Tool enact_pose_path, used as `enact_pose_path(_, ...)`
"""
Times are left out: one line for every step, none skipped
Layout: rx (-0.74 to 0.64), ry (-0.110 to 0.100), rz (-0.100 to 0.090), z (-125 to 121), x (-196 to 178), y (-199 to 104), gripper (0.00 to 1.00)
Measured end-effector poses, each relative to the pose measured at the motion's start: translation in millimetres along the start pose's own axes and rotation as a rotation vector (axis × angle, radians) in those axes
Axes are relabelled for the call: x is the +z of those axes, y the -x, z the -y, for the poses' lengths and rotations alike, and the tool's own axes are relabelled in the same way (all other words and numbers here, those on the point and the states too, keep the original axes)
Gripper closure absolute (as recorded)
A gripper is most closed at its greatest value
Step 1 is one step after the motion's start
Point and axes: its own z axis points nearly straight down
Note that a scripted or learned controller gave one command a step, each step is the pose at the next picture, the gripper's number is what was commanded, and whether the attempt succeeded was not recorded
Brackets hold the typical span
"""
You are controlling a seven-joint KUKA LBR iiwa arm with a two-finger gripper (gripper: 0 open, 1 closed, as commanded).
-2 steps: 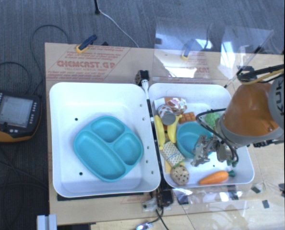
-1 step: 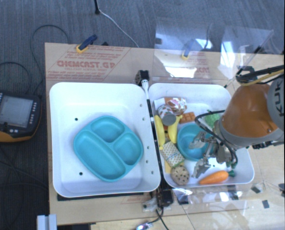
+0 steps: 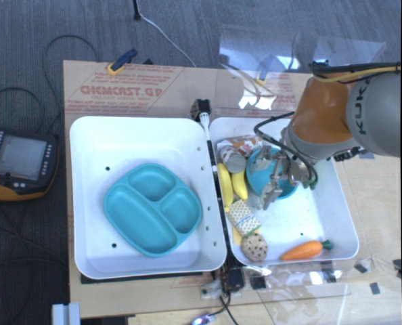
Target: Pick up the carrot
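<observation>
- The left bin point(image 3: 86, 181) is holding a teal plate point(image 3: 153, 210) with three sections, sitting tilted near the bin's middle.
- The right bin point(image 3: 336, 208) is carrying a crowd of things along its left side, while its right half is lying mostly bare.
- Two bananas point(image 3: 231, 183) are lying side by side against the right bin's left wall, running lengthwise away from the camera.
- A blue bowl point(image 3: 263, 171) is sitting just to the right of the bananas, partly covered by the arm's wrist.
- A checkered piece point(image 3: 243, 215) is lying below the bananas, and a speckled cookie point(image 3: 255, 246) is resting just below that, near the front wall.
- Some small packets point(image 3: 233, 151) are gathering at the bin's far left corner; they are too blurred to name.
- The carrot point(image 3: 301, 250) is lying flat in the right bin near the front wall, to the right of the cookie and apart from it.
- The carrot is showing a bright orange body, tapering toward its left end, with a small green top at its right end.
- The gripper point(image 3: 272, 191) is hanging over the bowl's front edge, well apart from the carrot; how its tips are standing is too blurred to tell.
</observation>
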Motion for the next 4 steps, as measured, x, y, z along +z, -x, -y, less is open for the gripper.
enact_pose_path(-0.011, -0.004, 0.014, 63, -102, 60, 0.0)
enact_pose_path(-0.121, -0.003, 0.012, 62, -191, -8, 0.0)
enact_pose_path(-0.069, 0.009, -0.015, 78, -68, -96, 0.0)
enact_pose_path(-0.169, 0.005, -0.008, 105, -17, -105, 0.0)
